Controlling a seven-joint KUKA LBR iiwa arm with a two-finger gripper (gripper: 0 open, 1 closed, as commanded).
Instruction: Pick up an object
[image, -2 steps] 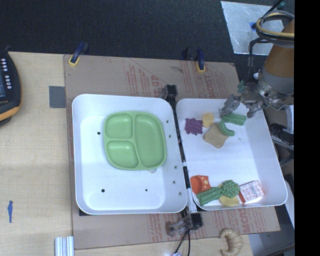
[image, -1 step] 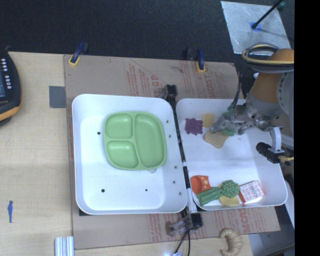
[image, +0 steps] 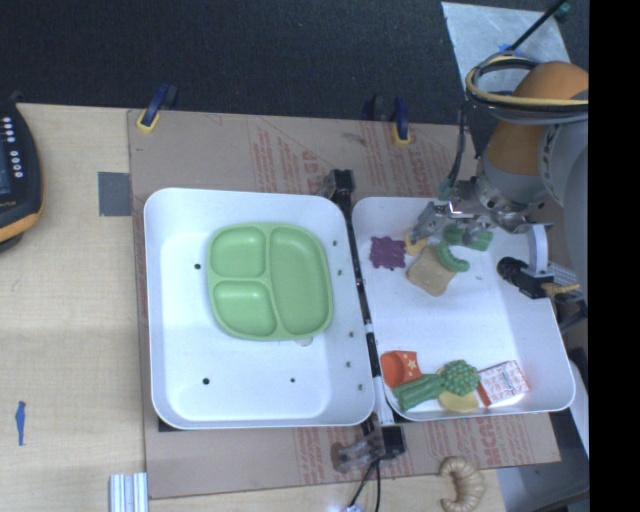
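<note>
1. Cannot tell the state of the claw (image: 447, 226), whether wide, narrow or holding: a knot of metal and green low over the far part of the right bin (image: 500, 330), too small to resolve.
2. Hard to separate from the claw: a green curved piece (image: 457, 259), right against the claw's near side and overlapping the far right corner of the tan block (image: 430, 274). Unclear whether gripped or merely lying there.
3. Cut off at the right: the grey arm (image: 565, 180) with its orange band, above the bin's far right corner.
4. Tan block: in the far half of the right bin, just near and left of the claw. Long axis slanted from near left to far right, the far right end pointing up under the claw.
5. Just left of the block and apart from it: a ragged purple piece (image: 387, 252), close to the bin's left wall.
6. Packed along the near wall of the same bin:
   - a red piece (image: 398, 366) at the left
   - a green broccoli-like piece (image: 437, 385), stalk to the left and head to the right
   - a yellow piece (image: 459, 403), partly hidden beneath the green one
   - a red-and-white packet (image: 503, 382) at the right
7. In the left bin (image: 180, 330): a green divided plate (image: 270, 280) with three compartments, well apart from the claw.
8. On the tabletop (image: 70, 330), nearer than the bins: a pale curled thing (image: 462, 482), hard to identify.
</note>
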